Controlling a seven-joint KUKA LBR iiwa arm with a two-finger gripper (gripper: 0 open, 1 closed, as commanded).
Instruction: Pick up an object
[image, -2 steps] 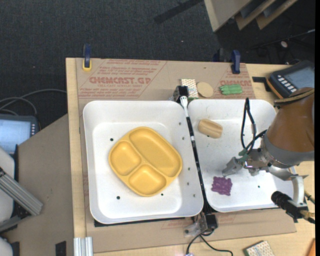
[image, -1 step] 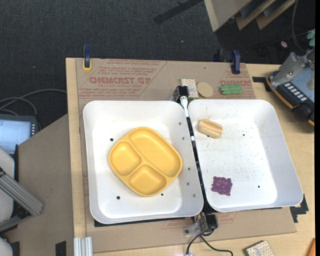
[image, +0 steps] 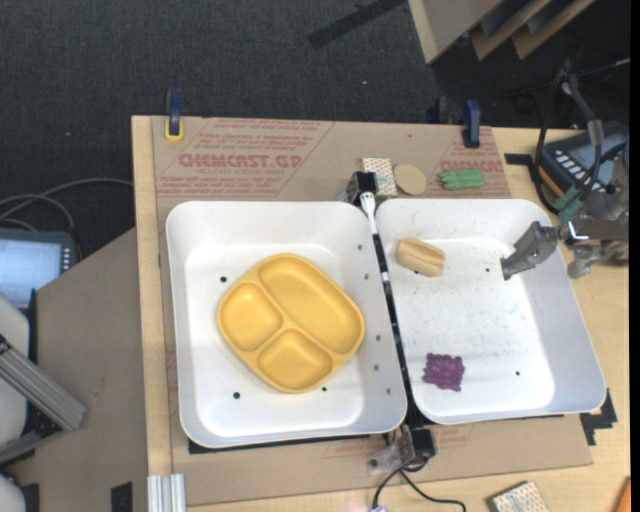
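So the gripper (image: 530, 250) is coming in from the right side, hanging over the upper right part of the right bin (image: 560, 400). I honestly can't tell whether it's clenched or released, it's just a grey blur at this angle. Nothing is visibly caught in it, and it sits well apart from both loose objects in that bin.

Those are a tan bread-roll-looking thing (image: 421, 257) near the top left corner of the right bin, and a small purple lumpy piece (image: 443, 371) lower down toward the front. The left bin (image: 190, 300) has a yellow divided plate (image: 290, 322) sitting roughly in the middle.

Both bins rest on a brown cardboard sheet (image: 240, 150) with red lettering, clamped at the back edge by two blue clamps (image: 175, 113). Behind the bins there's a tan disc (image: 410, 179) and a green object (image: 461, 180). Dark carpet beyond the bench.

The arm's upper part is cut off at the right edge, tangled with cables, hard to make out.
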